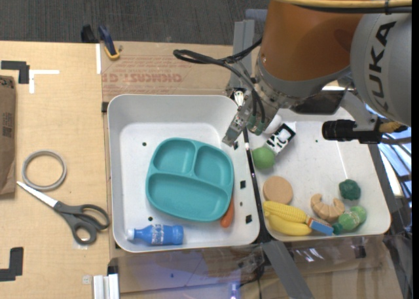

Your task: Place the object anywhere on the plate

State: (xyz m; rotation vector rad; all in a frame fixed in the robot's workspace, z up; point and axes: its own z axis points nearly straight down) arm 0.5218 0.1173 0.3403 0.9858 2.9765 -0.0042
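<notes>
The gripper (237, 127) is hovering over the wall between the bins, and I cannot tell its state. It is risking clipping that wall or dropping short of the plate (190, 180). The plate, teal with three compartments, is lying in the left bin (124, 160), near the carrot (227, 215).

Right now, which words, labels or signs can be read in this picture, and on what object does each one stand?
"KUKA": on the grey arm, running vertically.
Red print on the cardboard sheet: upside down, too blurred to read surely.
Black-and-white tag: a pattern, no letters.
Blue bottle label: too small to read.
</notes>
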